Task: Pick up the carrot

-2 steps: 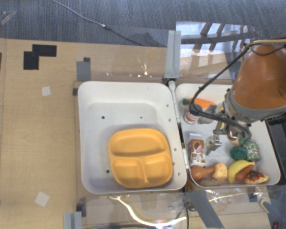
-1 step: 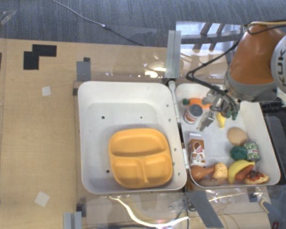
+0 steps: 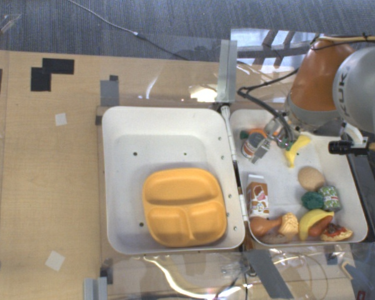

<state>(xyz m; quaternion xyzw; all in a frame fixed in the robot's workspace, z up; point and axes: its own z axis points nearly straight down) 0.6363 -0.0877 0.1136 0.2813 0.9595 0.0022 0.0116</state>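
The carrot [image 3: 257,134] is a small orange piece lying at the far left of the right bin [image 3: 356,199], close to the wall between the two bins. My gripper [image 3: 257,147] reaches in from the right and hangs low over that corner, its grey tip right against the carrot's near side. The gripper body covers part of the carrot. Whether anything is clamped there is too small to make out.
A yellow wedge [image 3: 298,149] lies just right of the gripper. Further forward are a beige ball [image 3: 310,178], green pieces [image 3: 314,200], a banana [image 3: 312,220], a drumstick [image 3: 265,225] and a small carton [image 3: 257,196]. The left bin [image 3: 122,167] holds a yellow divided plate [image 3: 184,206].
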